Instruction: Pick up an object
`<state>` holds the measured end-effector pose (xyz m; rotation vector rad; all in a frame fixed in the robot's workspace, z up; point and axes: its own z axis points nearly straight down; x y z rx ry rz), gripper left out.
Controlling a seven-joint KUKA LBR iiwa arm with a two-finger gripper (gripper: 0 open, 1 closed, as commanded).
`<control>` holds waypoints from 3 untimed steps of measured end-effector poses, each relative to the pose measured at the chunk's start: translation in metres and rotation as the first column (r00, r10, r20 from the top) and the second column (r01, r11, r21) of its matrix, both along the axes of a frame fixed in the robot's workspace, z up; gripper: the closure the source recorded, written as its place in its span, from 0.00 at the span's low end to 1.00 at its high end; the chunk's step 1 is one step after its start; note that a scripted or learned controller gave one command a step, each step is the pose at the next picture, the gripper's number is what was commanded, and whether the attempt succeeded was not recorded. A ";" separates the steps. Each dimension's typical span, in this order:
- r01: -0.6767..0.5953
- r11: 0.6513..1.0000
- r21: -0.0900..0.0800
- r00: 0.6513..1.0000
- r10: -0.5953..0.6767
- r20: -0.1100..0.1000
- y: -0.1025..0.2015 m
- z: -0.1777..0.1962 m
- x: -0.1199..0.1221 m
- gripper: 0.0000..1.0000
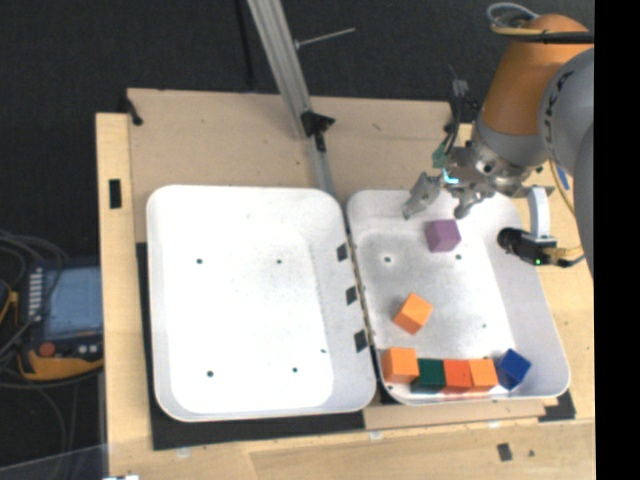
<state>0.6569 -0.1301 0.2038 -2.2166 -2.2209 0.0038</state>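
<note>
The wooden surface [230, 133] carries two shallow white bins touching side by side. The left bin [250, 298] sits beside the right bin [470, 288], and a metal pole [290, 68] rises near where they meet.

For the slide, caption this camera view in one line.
Open gripper poised above purple block in right bin.
</note>
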 end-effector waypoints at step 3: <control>-0.002 1.000 -0.003 1.000 0.002 0.002 0.005 -0.108 0.000 0.00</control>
